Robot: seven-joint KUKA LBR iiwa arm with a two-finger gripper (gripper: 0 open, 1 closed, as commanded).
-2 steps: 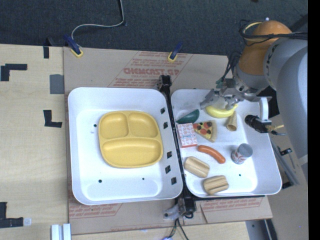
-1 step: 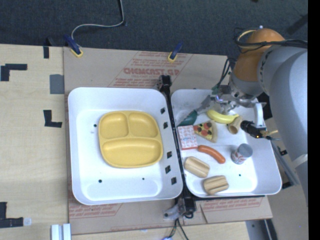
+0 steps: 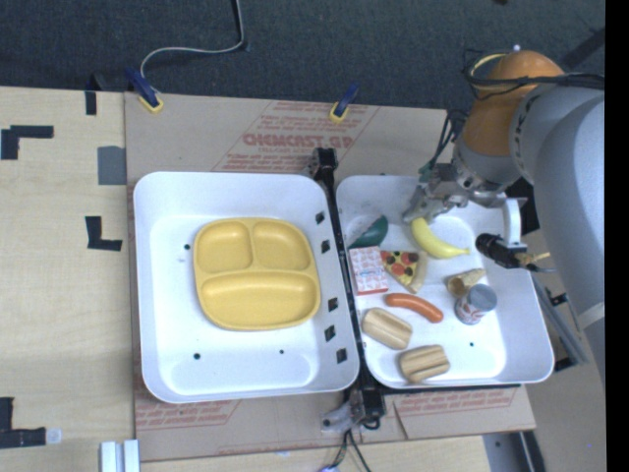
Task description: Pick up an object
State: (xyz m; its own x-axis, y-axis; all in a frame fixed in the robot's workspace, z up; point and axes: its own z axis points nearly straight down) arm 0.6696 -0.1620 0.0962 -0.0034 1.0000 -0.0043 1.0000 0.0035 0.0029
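Note:
My gripper (image 3: 425, 206) hangs over the back of the right bin (image 3: 511, 367), just above the upper end of a yellow banana (image 3: 437, 240). Nothing shows between its fingers. In the same bin lie a green item (image 3: 372, 231), a red and white card (image 3: 369, 269), a pizza slice (image 3: 403, 264), a red sausage (image 3: 414, 307), a bread roll (image 3: 386, 328), a hot dog bun (image 3: 425, 363), a small can (image 3: 475, 305) and a brown piece (image 3: 465, 281).
The left bin (image 3: 162, 205) holds a yellow divided plate (image 3: 257, 271). A black divider (image 3: 334, 264) runs between the bins. The grey arm (image 3: 570, 165) with its orange band (image 3: 501, 106) fills the right side above the bin.

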